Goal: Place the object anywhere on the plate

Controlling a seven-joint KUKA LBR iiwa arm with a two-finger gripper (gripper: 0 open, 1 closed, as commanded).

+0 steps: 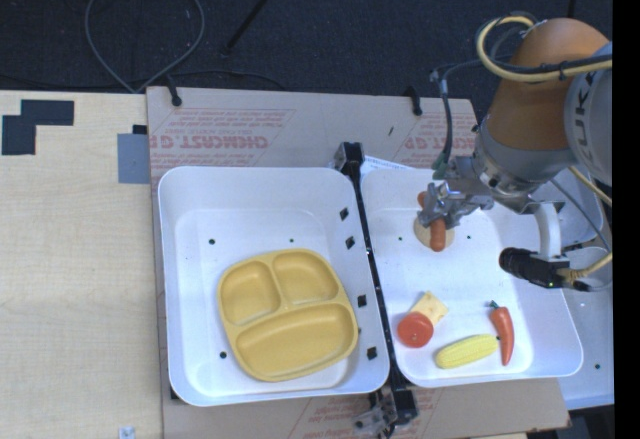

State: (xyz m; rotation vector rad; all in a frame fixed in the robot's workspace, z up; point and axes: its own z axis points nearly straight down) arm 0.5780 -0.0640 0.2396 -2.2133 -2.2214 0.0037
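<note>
Awaiting transfer: yellow plate [288, 315], three compartments, left bin [190, 217], holds nothing. Right bin [570, 347] holds hot dog [437, 231], tomato [415, 330], cheese wedge [430, 306], corn cob [466, 351], chili pepper [503, 331]. Tool [436, 209] sits low over the hot dog, touching or just above; grip state cannot be told. Lift and placement outstanding.

Open white floor around the yellow plate [288, 315]; black divider clips [362, 257] between the bins.

A single fixed camera looks down at a slant from above the bench [80, 257], taking in both white bins [190, 197] whole, floor beyond.
</note>
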